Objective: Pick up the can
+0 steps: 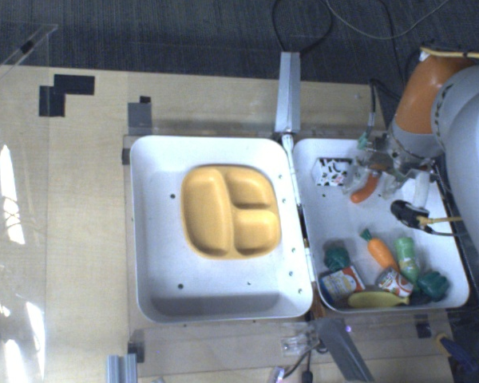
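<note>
A yellow divided tray (228, 211) sits in the left bin (152, 214). In the right bin (335, 154), the can (393, 281) lies at the near edge, its label unreadable. Farther back, the gripper (373, 178) grips a red sausage-shaped item (365, 188).

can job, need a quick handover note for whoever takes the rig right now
Pincer: low at the back of the right bin, near a red-orange sausage-shaped item; whether it grips that item cannot be told.
Can: lying at the front of the right bin, between the carrot, the green bottle and the banana. Not in the pincer.
Left bin: holds a yellow divided tray.
Done: nothing yet.
Left: move the pincer forward to the can, grasp, lift.
</note>
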